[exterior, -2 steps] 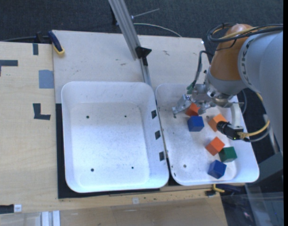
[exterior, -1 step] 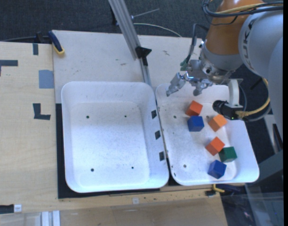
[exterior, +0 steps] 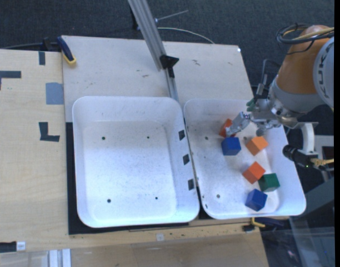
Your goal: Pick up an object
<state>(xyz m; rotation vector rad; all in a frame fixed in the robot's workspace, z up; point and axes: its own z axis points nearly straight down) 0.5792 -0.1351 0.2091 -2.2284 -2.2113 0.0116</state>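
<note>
Pale wooden bench [exterior: 25, 149], dark carpet floor [exterior: 75, 7], slanted metal rail [exterior: 148, 26]

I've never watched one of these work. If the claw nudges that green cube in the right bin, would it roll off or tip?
The green cube has flat faces, so it would probably slide, not roll. It looks rigid and small, likely light. It touches an orange block, which a push could shift too.
</note>
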